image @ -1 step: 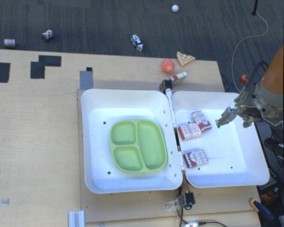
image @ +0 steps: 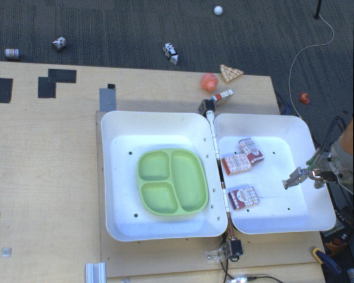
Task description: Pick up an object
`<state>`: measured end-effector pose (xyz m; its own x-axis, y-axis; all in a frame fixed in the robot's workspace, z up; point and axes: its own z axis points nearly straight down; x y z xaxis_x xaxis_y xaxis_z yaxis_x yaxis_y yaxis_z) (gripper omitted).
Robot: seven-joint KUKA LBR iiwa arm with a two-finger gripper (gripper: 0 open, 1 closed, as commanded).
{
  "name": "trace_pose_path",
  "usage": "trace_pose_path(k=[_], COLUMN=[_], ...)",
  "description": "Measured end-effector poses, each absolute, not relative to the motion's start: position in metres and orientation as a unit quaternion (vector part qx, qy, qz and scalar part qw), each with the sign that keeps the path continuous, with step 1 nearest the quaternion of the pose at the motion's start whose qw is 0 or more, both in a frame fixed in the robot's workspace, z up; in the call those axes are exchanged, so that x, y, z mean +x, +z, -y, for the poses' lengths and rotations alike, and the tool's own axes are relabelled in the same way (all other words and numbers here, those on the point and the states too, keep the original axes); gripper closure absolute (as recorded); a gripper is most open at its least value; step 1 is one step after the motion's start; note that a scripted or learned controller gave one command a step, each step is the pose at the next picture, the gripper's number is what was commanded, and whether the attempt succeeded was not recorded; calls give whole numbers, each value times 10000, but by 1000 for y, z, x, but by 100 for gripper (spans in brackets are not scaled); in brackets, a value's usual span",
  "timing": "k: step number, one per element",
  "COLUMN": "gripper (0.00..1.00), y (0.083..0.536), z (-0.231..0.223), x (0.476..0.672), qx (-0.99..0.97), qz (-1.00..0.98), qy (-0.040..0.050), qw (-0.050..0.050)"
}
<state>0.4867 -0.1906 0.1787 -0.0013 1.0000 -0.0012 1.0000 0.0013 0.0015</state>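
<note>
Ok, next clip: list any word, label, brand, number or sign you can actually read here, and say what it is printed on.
No text is readable in this view.
Three red and white packets in the right bin: upper packet, middle packet, lower packet. Each carries print, too small and blurred to read.
Green divided tray in the left bin: no marking visible.
Gripper: no label visible.

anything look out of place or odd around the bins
Yes: several small items lie outside the bins. A red ball and a pizza-slice toy sit at the bench's far edge, and a white ball lies on the dark carpet beyond.
</note>
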Motion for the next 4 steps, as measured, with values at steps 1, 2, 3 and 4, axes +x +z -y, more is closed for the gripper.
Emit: trace_pose_path(k=[1,2,3,4], gripper=[0,100,100,100], y=[87,98,185,252], z=[166,166,39,116], x=[489,491,488,512], qx=[7067,7063,7054,7061], qz=[-7075,-7079,-7088,-7081], qy=[23,39,18,13], qw=[37,63,9,23])
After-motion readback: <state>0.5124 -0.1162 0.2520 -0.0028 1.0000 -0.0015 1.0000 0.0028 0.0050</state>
